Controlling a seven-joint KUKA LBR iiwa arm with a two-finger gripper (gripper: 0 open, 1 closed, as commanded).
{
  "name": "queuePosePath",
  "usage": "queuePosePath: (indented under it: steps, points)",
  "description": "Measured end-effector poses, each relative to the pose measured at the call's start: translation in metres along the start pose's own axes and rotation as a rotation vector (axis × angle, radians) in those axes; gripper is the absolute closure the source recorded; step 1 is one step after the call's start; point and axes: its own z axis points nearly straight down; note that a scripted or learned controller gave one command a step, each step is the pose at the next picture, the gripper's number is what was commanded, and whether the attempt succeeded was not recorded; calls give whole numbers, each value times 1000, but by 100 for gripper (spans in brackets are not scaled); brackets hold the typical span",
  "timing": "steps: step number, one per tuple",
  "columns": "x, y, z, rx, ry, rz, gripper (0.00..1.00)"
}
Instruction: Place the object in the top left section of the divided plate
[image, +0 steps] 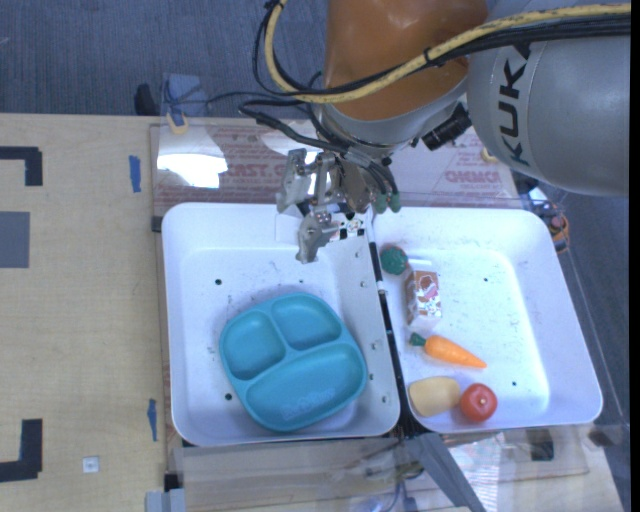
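A blue divided plate (292, 362) lies in the left bin (200, 250), tilted slightly, with two small sections at its upper side and one large section below. All three sections look bare. My gripper (312, 238) hangs over the upper right corner of the left bin, above and to the right of the plate, close to the wall between the bins. I see nothing in it. The loose objects lie in the right bin (520, 300): a green ball (394, 261), a small printed packet (424, 296), a carrot (452, 351), a yellow potato-like piece (433, 396) and a red tomato (479, 402).
The raised rims where the two bins meet (380, 320) run between the plate and the objects. The arm's grey and orange body (400, 60) with its cables overhangs the back of both bins. A wooden bench top (70, 300) lies to the left.
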Motion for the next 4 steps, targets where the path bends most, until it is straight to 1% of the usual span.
queuePosePath:
  steps: [1, 2, 3, 4]
  points:
    - [-2, 1, -11, -3, -8, 1, 100]
    - [-50, 32, -108, -1, -1, -137, 100]
    - [-58, 38, -90, 0, 9, -62, 100]
    - [-68, 7, 231, -1, -2, -233, 100]
